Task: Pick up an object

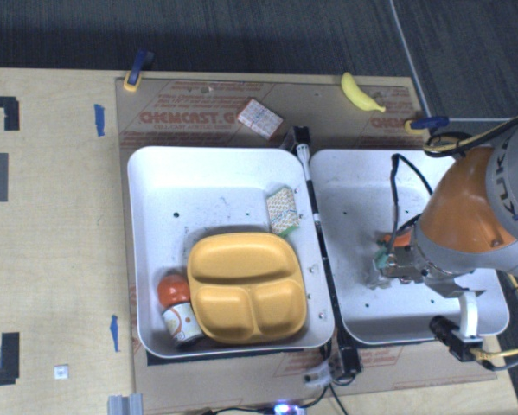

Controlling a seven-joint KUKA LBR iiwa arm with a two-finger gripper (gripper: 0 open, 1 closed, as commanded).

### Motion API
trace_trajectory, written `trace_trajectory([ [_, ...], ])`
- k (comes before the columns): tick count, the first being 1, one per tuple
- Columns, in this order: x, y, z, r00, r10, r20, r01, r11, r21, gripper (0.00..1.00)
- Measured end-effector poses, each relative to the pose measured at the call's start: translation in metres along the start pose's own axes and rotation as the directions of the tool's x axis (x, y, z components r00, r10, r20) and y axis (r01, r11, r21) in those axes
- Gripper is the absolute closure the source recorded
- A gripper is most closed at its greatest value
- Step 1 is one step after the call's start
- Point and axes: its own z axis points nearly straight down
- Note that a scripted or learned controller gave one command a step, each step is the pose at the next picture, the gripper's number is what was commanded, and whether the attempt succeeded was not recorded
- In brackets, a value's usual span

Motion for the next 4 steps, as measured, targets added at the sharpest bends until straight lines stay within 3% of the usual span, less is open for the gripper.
trace_trajectory([
  [1, -0.013, 0.064, 0.01, 1.0, -0.001, 0.002, 0.001, 1.0, 0.002, 1.0],
  [2, -0.013, 0.063, 0.011, 1.0, -0.001, 0.001, 0.001, 1.0, 0.003, 0.0],
  [3, -0.004, 0.103, 0.011, 1.0, -0.002, 0.002, 0.002, 1.0, 0.003, 0.0],
  [4, -0.002, 0.127, 0.011, 1.0, -0.002, 0.002, 0.002, 1.0, 0.004, 0.0],
])
